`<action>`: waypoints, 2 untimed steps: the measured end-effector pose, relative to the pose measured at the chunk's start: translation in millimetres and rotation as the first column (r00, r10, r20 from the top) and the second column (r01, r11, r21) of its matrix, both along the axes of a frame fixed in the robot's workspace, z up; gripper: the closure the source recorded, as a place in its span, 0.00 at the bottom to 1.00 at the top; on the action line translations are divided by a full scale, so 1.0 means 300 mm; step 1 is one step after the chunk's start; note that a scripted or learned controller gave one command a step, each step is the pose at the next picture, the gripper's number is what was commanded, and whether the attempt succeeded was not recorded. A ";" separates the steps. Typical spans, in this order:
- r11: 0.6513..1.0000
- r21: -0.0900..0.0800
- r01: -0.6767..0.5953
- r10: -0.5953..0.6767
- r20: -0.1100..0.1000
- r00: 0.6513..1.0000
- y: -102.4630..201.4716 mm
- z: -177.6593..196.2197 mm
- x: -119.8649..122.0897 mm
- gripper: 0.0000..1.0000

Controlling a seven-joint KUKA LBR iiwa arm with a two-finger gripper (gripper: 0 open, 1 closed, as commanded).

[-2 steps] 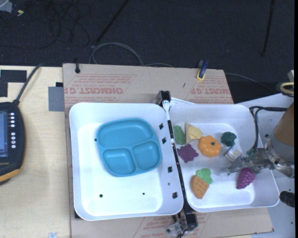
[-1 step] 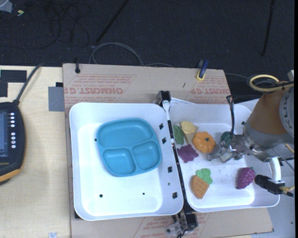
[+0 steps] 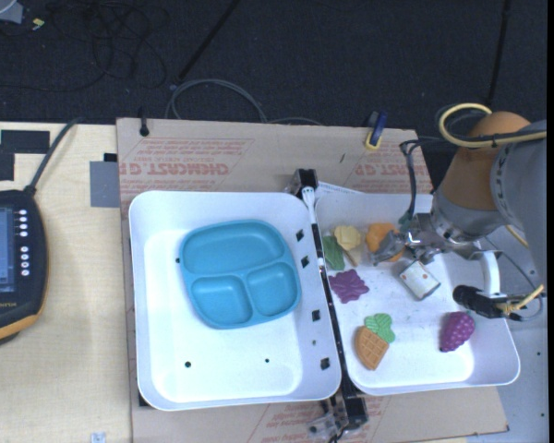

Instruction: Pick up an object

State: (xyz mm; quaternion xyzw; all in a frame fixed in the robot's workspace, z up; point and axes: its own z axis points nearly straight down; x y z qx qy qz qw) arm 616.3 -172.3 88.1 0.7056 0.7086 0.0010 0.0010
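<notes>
The right bin (image 3: pixel 499 367) holds several toy foods. A yellow piece (image 3: pixel 348 236) and an orange piece (image 3: pixel 379 235) lie at its far side, with a green piece (image 3: pixel 333 252) by the divider. A purple grape bunch (image 3: pixel 349 285) sits mid-left, a carrot with a green top (image 3: pixel 372 343) lies near the front, and a second purple bunch (image 3: pixel 456 330) lies at the right. My gripper (image 3: pixel 402 248) hangs low over the bin's far half, just right of the orange piece. A small grey-white block (image 3: pixel 419 280) lies just below the gripper.
The left bin (image 3: pixel 157 358) carries a blue divided plate (image 3: pixel 240 273). A teach pendant (image 3: pixel 5 257) rests on the bench at far left. A black-and-yellow cable (image 3: pixel 485 299) crosses the right bin's right side. The grey arm with its orange band (image 3: pixel 485 169) reaches in from the right.
</notes>
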 end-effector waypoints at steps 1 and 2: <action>1.000 -0.002 -0.002 0.002 -0.008 1.000 0.194 -0.002 0.092 0.00; 1.000 -0.001 0.000 0.000 -0.009 1.000 0.188 0.029 0.089 1.00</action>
